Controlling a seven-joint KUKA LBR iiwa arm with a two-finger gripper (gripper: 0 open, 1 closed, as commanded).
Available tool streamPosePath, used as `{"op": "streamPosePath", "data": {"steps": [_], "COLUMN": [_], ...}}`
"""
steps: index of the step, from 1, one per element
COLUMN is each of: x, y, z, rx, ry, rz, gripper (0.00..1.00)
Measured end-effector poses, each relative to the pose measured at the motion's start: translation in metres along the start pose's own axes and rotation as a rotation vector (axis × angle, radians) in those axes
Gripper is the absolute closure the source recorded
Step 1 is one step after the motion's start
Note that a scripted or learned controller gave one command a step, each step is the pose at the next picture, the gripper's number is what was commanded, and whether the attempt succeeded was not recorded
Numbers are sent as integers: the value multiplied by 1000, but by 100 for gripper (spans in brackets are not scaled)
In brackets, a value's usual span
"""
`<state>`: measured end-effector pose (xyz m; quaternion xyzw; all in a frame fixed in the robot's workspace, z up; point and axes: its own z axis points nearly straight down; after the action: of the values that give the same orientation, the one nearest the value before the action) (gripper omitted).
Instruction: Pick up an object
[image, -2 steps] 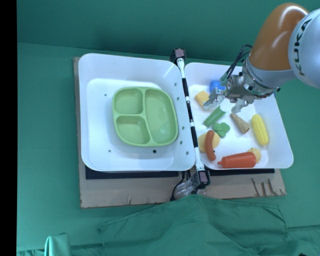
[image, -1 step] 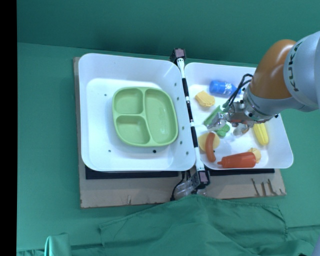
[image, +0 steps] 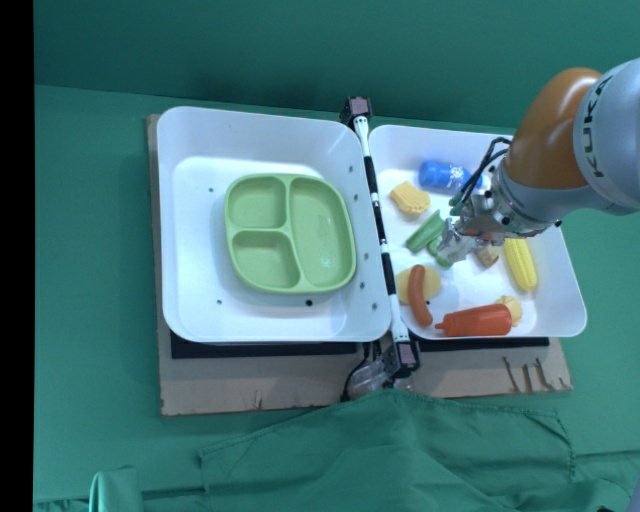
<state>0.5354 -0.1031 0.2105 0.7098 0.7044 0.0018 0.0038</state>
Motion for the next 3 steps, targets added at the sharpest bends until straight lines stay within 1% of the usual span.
{"op": "streamPosePath", "data": {"steps": [1,2,3], "x": [0,-1,-1], "y": [0,1,1], "z": [0,-12,-12], "rx": [1,-5,-4], "ry": [0,-1,-1], "rz": [0,4,4], "gripper": [0,100,0]}}
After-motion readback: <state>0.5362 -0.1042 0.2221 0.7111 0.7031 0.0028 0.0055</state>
